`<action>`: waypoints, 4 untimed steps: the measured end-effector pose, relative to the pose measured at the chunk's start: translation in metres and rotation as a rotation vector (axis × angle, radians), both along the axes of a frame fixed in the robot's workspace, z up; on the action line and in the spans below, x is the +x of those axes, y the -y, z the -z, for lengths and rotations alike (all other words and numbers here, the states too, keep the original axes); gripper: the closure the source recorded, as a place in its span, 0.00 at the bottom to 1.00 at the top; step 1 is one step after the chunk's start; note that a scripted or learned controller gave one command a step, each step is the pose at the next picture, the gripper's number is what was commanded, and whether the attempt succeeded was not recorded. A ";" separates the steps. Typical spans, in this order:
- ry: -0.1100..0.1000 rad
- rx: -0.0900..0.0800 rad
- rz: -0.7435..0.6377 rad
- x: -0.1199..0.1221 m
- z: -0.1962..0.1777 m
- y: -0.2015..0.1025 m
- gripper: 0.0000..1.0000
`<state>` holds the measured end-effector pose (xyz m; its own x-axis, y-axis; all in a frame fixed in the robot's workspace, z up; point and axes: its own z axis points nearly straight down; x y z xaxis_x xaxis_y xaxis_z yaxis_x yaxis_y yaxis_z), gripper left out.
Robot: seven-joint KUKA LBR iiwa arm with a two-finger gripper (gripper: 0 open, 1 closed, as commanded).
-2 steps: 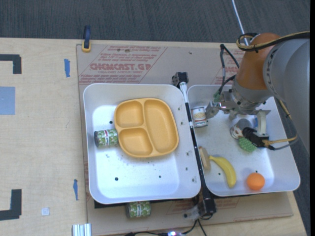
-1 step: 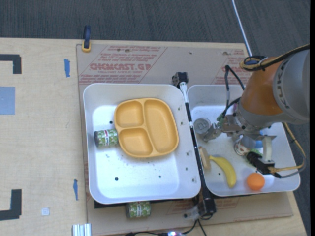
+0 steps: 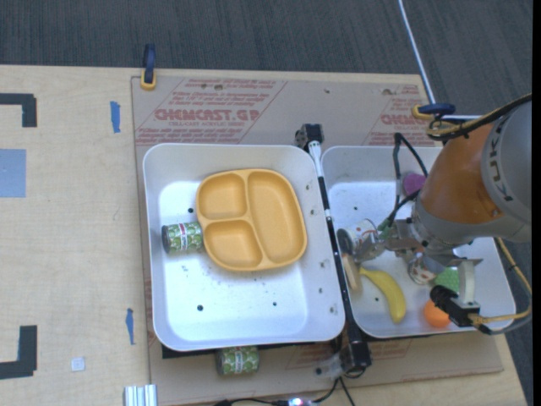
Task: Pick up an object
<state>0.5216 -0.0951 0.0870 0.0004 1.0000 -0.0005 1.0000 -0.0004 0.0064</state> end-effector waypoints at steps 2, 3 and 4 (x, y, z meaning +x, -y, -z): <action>0.008 -0.002 0.000 -0.018 -0.011 0.001 1.00; 0.007 -0.002 0.000 -0.018 -0.011 0.002 0.00; 0.004 -0.001 -0.001 -0.039 0.000 -0.003 0.00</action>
